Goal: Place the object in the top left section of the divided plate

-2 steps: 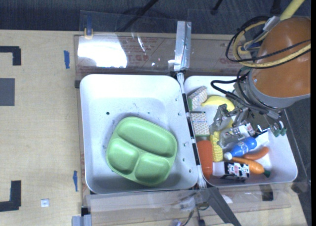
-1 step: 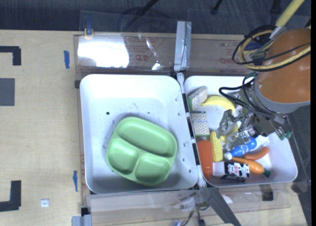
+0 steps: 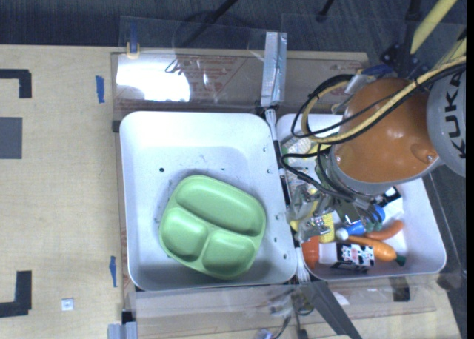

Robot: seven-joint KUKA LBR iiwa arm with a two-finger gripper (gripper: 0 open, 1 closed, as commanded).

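Wooden bench (image 3: pixel 59 182) carries two white bins side by side; left bin (image 3: pixel 148 152) holds the green divided plate (image 3: pixel 213 225), lying tilted, its sections bare; right bin (image 3: pixel 433 237) holds an orange carrot (image 3: pixel 381 249) beside a small black-and-white object (image 3: pixel 354 254) and a red piece (image 3: pixel 312 250); arm's orange band (image 3: pixel 385 134) hangs over the right bin, hiding the gripper; claw state cannot be told.

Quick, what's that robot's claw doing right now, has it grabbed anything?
Gripper: cannot be told. It is down in the right bin among the small objects, under the arm's orange band.
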